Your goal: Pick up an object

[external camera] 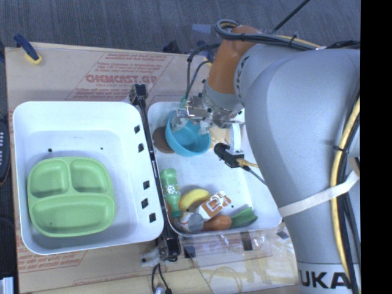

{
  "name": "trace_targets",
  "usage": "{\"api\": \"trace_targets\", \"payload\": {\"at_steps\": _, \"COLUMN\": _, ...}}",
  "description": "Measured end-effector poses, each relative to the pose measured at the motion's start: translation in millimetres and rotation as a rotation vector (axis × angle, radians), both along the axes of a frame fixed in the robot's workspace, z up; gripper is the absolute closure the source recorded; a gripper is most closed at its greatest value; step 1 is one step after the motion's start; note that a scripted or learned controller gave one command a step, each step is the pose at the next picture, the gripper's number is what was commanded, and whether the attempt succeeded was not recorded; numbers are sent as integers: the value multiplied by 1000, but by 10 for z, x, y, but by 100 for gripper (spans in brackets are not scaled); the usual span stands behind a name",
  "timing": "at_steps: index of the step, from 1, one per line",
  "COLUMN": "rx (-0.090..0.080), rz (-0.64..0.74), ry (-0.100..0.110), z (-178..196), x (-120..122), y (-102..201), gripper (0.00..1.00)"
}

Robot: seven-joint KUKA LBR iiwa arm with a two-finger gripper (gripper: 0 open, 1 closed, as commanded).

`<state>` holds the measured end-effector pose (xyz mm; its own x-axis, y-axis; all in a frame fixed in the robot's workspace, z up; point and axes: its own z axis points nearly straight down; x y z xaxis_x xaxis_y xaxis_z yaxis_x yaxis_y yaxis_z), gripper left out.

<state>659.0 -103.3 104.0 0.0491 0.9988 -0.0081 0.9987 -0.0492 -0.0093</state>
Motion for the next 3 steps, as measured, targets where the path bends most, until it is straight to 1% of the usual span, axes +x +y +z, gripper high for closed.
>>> {"api": "trace_targets", "payload": {"at_steps": 1, "rx": 3, "rz": -165, "ry": -34, "z": 11, "x": -563, "y": -203, "gripper": 0}}
{"api": "trace_targets", "payload": {"at_steps": 2, "rx": 4, "rz": -589, "ry": -42, "z": 14, "x": -833, "y": -74, "gripper": 0}}
{"api": "trace_targets", "payload": {"at_steps": 3, "rx": 4, "rz": -1117, "ry": -38, "z": 12, "x": -711, "y": 26, "gripper": 0}}
